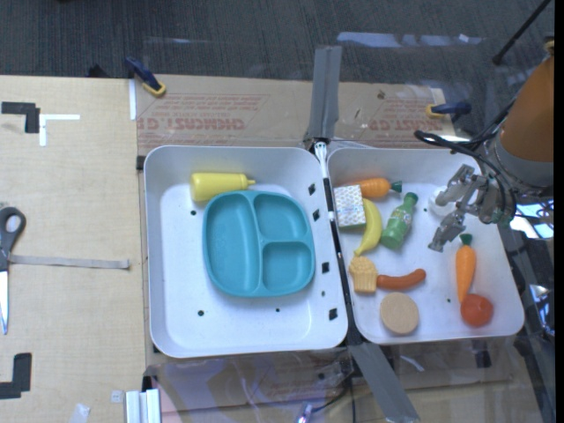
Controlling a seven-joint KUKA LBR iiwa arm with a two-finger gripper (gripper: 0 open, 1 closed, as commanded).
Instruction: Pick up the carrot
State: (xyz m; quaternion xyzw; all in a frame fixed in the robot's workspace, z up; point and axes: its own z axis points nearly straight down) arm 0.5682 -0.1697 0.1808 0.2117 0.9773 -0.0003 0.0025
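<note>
The gripper hangs over the right bin near its right edge, fingers spread apart and closed on nothing; metal glare blurs the fingertips, and the arm behind it is cut off at the picture's edge. Just below the fingers lies the carrot, apart from them, its long axis running roughly parallel to the bin's right edge, green stub toward the gripper and tip toward the front edge. A red tomato touches the carrot's tip in the front right corner. Toward the bin's middle sit a round tan cookie, a sausage, a waffle-like piece, a banana, a green bottle, a speckled sponge block and a second, smaller carrot near the back edge. The left bin carries a blue divided plate and a yellow squeeze bottle at its back edge.
</note>
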